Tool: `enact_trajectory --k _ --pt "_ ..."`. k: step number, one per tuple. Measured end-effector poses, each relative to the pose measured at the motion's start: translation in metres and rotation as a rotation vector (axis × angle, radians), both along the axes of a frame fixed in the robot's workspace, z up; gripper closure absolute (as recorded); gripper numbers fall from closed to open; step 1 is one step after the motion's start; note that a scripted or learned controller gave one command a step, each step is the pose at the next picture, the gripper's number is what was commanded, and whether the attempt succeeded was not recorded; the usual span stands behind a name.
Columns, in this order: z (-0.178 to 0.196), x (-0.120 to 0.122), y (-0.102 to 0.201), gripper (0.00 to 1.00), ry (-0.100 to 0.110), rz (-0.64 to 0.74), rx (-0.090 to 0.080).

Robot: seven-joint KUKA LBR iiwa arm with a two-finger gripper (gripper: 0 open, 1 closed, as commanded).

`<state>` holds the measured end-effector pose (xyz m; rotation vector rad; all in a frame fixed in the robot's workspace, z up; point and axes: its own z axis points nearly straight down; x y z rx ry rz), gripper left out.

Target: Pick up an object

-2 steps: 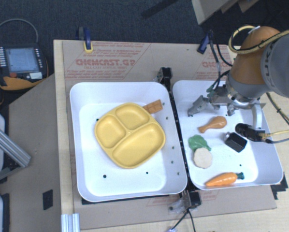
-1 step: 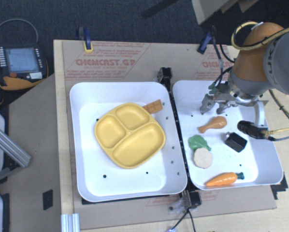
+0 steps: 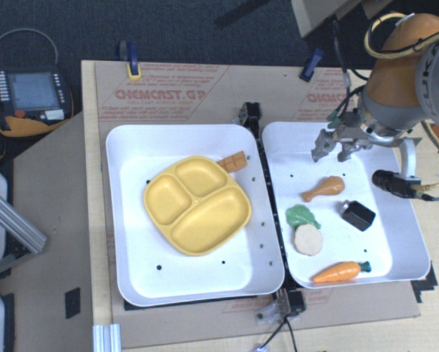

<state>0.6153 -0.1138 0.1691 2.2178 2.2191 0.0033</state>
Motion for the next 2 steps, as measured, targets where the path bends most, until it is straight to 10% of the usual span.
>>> enact_trajectory --k 2 --pt "0.097 -0.003 -0.014 1.00 -0.002 0.000 -0.001"
